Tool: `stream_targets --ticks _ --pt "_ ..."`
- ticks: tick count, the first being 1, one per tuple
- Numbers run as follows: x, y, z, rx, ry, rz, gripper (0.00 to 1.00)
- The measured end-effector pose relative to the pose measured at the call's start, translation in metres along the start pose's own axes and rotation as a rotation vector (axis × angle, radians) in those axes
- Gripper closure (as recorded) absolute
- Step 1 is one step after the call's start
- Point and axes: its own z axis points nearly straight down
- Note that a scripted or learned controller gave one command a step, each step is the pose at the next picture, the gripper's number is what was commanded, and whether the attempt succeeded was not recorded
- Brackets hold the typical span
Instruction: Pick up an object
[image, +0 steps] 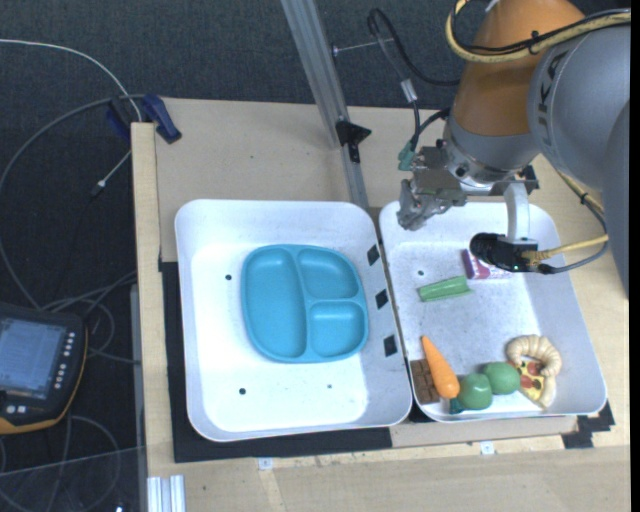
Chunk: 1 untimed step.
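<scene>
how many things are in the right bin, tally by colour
green: 3 (stick, two round fruits)
orange: 1 (carrot)
purple: 1 (small block)
brown: 1 (chocolate bar)
cream: 1 (pastry-like piece)
total: 7

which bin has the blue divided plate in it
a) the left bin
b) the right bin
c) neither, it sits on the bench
a: the blue divided plate lies flat in the left bin, while the right bin holds the small items such as the carrot.
</scene>
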Motion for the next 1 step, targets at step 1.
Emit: stream_targets --ticks 1 --pt "0.0494 0.0250 -0.0013 0.001 0.001 0.000 1.00"
